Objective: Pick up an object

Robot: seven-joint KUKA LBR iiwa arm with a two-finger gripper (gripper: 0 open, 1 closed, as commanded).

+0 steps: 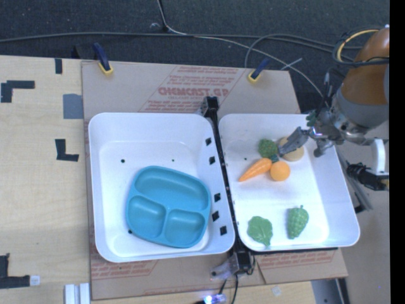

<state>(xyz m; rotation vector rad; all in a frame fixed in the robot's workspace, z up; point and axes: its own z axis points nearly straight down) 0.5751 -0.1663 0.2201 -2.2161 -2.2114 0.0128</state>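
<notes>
While the arm reaches in from the right, its gripper (297, 145) hangs over the right bin (329, 189), fingers apart and clamping nothing, just beside a small green vegetable (267, 147). A carrot (255, 169) and an orange ball (280, 171) lie touching below it; two green items (260, 230) (297, 221) sit nearer the front. A blue divided tray (169, 206) occupies the left bin (107, 170).

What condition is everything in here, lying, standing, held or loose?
Blue tray: lying flat in the left bin.
Carrot: lying loose in the right bin, touching the orange ball.
Small green piece: loose, beside the end effector.
Two green vegetables: lying loose, apart.
End effector: low over the right bin, grip unclear.
</notes>
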